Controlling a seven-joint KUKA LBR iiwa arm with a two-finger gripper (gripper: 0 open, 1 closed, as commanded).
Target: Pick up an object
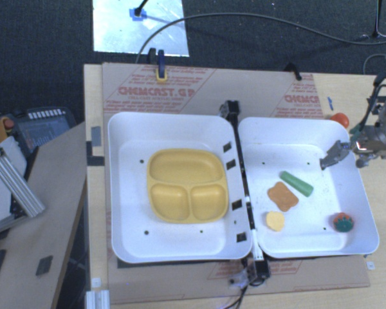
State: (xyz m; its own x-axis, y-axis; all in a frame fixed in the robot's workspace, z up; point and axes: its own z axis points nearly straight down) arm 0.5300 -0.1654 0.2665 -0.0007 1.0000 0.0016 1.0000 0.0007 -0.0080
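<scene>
Pincer point(334, 153) over right white bin point(309, 137), finger spread indiscernible, touching nothing visible; apart from green cylindrical block point(296, 183).

My gripper point(334, 154) = dull grey metal, two slim fingers, tips darker. Behind it a blocky grey wrist housing point(373, 143) w/ small teal and red spots on its face, details too blurred to read. Thin dark cables loop above the wrist. Bit of orange shows at my far edge.
</scene>
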